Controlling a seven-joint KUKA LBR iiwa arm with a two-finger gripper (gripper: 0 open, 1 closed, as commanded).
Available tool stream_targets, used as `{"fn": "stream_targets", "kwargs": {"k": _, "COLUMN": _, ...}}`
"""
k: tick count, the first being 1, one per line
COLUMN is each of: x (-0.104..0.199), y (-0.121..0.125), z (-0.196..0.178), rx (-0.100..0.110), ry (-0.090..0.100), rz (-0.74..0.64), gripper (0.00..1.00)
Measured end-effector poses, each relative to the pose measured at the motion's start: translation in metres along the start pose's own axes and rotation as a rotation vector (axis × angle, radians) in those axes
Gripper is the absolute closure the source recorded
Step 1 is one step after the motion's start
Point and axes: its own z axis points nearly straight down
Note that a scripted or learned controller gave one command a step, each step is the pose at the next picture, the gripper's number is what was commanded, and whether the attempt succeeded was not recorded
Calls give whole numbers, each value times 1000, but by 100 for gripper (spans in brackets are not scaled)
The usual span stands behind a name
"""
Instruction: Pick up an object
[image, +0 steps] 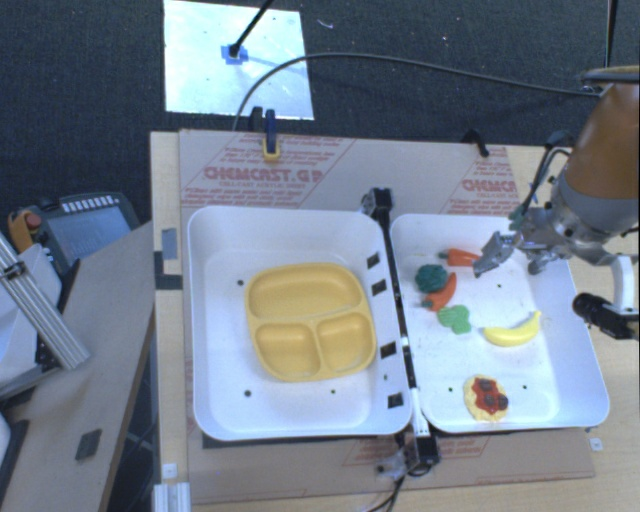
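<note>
- Lying nearest, toward the near edge of the right bin (580, 400): a round pizza toy (486, 397), well apart from the other toys.
- Resting farther in, about mid-bin: a yellow banana toy (513, 331), with a light green broccoli toy (456, 319) just to its left.
- Sitting beyond that, near the bin's left wall: a dark green broccoli toy (431, 277), touching or nearly touching an orange-red carrot toy (444, 291) on its near right side.
- Lying at the far side of the group: a second orange carrot toy (460, 257), flat on the bin floor.
- Reaching in from the right: the grey arm (600, 170) with its orange band.
- Hovering over the far part of the right bin: the gripper (513, 258), fingers spread apart and grasping nothing, with the left fingertip (488, 262) just right of the far carrot toy.
- Occupying the middle of the left bin (215, 300): a yellow compartment tray (305, 320).
- Running between the two bins: a black divider rail (395, 320).
</note>
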Motion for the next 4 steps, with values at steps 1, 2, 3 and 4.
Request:
{"fn": "stream_targets", "kwargs": {"k": 1, "x": 0, "y": 2, "z": -6, "rx": -12, "ry": -2, "rz": -2, "gripper": 0}}
{"fn": "stream_targets", "kwargs": {"k": 2, "x": 11, "y": 3, "z": 45, "rx": -7, "ry": -1, "rz": -4, "gripper": 0}}
{"fn": "stream_targets", "kwargs": {"k": 3, "x": 4, "y": 3, "z": 105, "rx": -6, "ry": -1, "rz": 0, "gripper": 0}}
{"fn": "stream_targets", "kwargs": {"k": 4, "x": 1, "y": 6, "z": 140, "rx": -18, "ry": -6, "rz": 2, "gripper": 0}}
